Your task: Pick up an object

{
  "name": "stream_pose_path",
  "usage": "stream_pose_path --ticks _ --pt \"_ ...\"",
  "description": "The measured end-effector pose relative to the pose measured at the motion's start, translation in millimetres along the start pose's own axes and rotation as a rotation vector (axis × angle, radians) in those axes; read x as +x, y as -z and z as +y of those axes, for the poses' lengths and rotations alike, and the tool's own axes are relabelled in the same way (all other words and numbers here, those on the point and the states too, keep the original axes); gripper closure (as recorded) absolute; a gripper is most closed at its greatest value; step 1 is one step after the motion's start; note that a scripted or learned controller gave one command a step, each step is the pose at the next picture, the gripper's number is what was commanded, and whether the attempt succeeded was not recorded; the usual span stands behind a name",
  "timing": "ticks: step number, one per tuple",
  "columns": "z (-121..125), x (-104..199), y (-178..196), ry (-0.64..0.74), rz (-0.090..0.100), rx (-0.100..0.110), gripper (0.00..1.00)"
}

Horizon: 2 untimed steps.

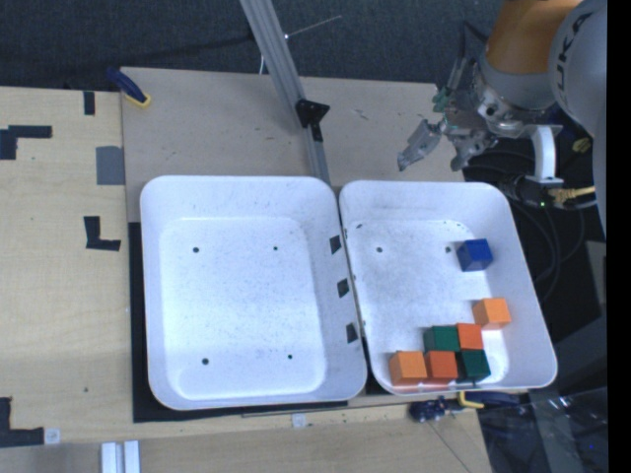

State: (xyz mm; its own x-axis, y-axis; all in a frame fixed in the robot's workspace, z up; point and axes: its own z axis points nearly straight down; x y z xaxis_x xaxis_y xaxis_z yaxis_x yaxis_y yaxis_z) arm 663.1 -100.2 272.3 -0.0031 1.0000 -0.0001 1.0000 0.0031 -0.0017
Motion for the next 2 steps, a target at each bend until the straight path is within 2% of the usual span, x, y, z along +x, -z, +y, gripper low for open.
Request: stream_pose_path --ticks 1,2 --pt "0 0 0 0.000 -0.001 0.000 0.00" --pt "4 -4 -63 -0.001 -0.001 0.006 0.00"
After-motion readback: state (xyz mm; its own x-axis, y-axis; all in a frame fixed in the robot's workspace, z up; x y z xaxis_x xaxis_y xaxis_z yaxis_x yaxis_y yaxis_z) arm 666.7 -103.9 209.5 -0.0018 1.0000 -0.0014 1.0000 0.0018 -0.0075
